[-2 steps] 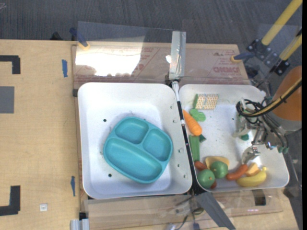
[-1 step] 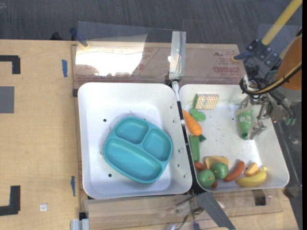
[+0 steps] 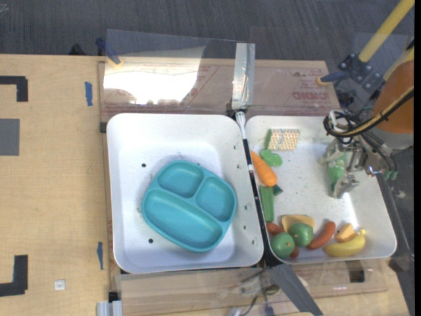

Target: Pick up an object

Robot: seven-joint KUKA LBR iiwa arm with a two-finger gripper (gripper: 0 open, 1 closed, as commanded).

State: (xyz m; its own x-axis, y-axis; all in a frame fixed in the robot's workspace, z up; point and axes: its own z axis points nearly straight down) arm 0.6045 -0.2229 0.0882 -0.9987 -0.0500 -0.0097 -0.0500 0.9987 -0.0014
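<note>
Gripper [image 3: 341,170] low in right bin [image 3: 385,219], fingers pinching small green object [image 3: 336,170]; toy carrot [image 3: 264,168], banana [image 3: 346,245] nearby; teal divided plate [image 3: 189,205] in left bin [image 3: 125,176]

Open floor in the right bin [image 3: 309,183] lies between the carrot [image 3: 264,169] and cucumber [image 3: 267,203] along the divider and the fruit cluster [image 3: 316,236] crowding the near wall.

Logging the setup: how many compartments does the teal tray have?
3. The teal tray lies in the left bin: two smaller compartments along its far edge, one at left, one at right, and one long compartment along its near edge. None looks hidden.
</note>
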